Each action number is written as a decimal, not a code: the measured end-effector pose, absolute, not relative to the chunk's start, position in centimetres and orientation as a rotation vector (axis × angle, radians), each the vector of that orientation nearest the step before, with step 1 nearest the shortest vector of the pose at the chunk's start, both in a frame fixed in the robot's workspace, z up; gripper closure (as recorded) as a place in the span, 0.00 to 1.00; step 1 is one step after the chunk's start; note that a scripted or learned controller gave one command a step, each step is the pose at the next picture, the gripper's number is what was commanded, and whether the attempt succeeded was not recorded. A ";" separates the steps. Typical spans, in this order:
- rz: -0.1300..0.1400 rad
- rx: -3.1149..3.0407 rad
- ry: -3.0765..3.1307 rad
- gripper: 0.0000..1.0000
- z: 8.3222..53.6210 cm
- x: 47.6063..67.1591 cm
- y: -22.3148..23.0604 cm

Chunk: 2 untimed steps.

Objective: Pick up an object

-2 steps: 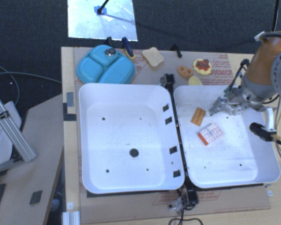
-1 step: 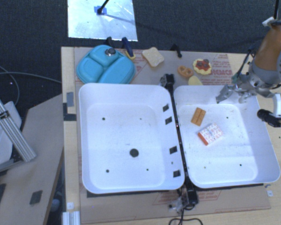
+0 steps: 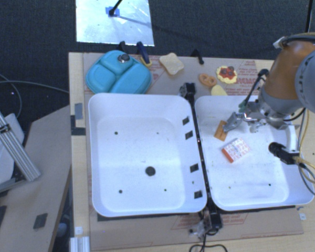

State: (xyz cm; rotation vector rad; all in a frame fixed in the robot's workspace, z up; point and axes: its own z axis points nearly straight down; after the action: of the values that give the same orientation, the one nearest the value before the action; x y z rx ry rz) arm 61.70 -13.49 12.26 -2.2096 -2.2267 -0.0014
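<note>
While the tool (image 3: 232,124) hangs over the right bin (image 3: 252,193), can't tell its grip; an orange block (image 3: 220,130) and checkered box (image 3: 235,150) sit inside it.

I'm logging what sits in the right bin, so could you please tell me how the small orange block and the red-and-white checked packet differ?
The orange block is a plain single colour, while the checked packet is patterned red and white. The block is narrow and smaller; the packet is broader and squarer. The block lies nearer the gripper, the packet further toward the bin's middle. Both rest apart on the floor of the right bin, neither one held.
</note>
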 end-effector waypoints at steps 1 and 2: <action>-0.006 -2.227 -2.227 0.00 8.6 66.1 -20.3; -0.009 -2.226 -2.235 1.00 10.0 66.2 -20.1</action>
State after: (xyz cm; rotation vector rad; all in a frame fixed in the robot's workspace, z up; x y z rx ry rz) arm 66.15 -20.08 10.01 -2.2265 -2.2354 -0.0091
